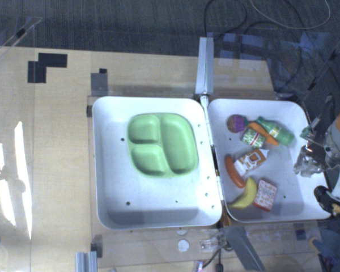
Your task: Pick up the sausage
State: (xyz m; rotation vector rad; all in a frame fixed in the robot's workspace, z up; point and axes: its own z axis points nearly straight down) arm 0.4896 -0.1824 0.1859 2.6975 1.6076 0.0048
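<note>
The sausage [234, 171], reddish orange and slightly curved, lies in the right bin [289, 205] near its left wall, between a small carton and a banana. My gripper [307, 166] hangs at the bin's right edge, well to the right of the sausage, with nothing visibly held. Its fingers are too small and dark to read.
Around the sausage lie a white carton [252, 160], a banana [246, 194] and a red snack box [265, 194]. Farther back sit a purple item [236, 123], a carrot [263, 131] and a green bottle [275, 130]. The left bin [110, 169] holds a green divided plate [161, 144].
</note>
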